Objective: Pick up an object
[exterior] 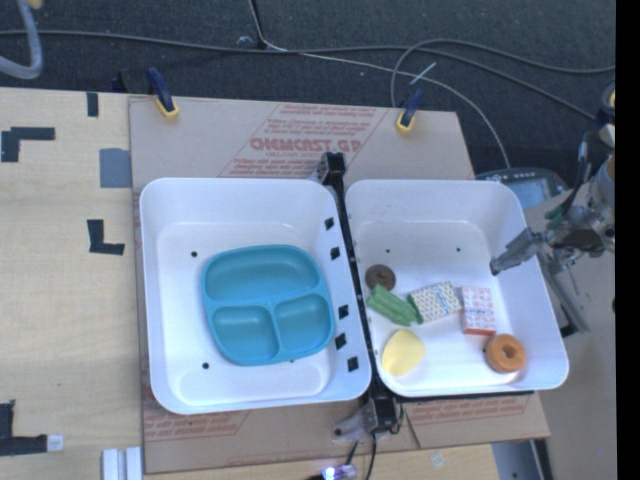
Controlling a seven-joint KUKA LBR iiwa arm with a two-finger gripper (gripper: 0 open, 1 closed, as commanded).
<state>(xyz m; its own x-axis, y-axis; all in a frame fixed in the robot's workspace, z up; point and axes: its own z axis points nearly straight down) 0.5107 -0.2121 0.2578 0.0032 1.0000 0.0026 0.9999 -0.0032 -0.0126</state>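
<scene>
Two white bins sit side by side on a cardboard sheet point(300, 133) clamped to the bench.

Left bin point(170, 208): holds one blue tray point(267, 303) with three compartments. The tray lies flat near the bin's centre.

Right bin point(440, 203): holds six small objects, all in its nearer half.
- A brown disc point(380, 277) lies near the divider between the bins.
- A green item point(393, 306) lies just below the disc, at a slant.
- A patterned packet point(435, 301) touches the right end of the green item.
- A white-and-red box point(477, 309) lies just right of the packet.
- A yellow item point(402, 353) lies below the green item, near the front wall.
- An orange ring point(505, 353) lies in the front right corner, below the box.

Gripper point(510, 256): enters from the right and sits over the right rim of the right bin. Its grey tip points left and down toward the bin floor. It is well apart from every object; the nearest are the box and the ring. Nothing lies at the tip. Finger spacing cannot be told from this view, because the tip reads as a single grey shape.

The arm's wrist point(590, 218) is at the right edge of the view, outside the bin.
</scene>
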